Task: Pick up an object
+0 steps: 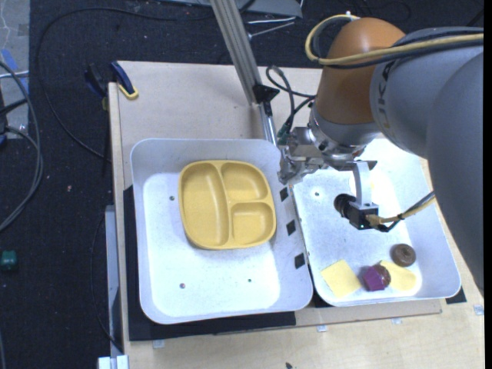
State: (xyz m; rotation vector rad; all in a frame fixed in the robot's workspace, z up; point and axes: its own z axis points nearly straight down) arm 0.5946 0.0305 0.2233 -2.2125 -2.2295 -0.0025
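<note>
Wooden worktop (192, 102) with the gripper (294, 167) over the far inner corner of the right bin (327, 233); whether it is open or closed, or holds anything, cannot be told. Well apart from the gripper, toward the viewer, lie a yellow square (340, 277), a purple object (375, 277) and a brown disc (403, 254). A yellow divided plate (227, 202) in the left bin (157, 283) sits just beside the gripper.

We find near half of left bin (207, 283) free; yellow plate (227, 204) blocks far half. Small pieces (375, 277) crowd near corner of right bin (330, 237).
</note>
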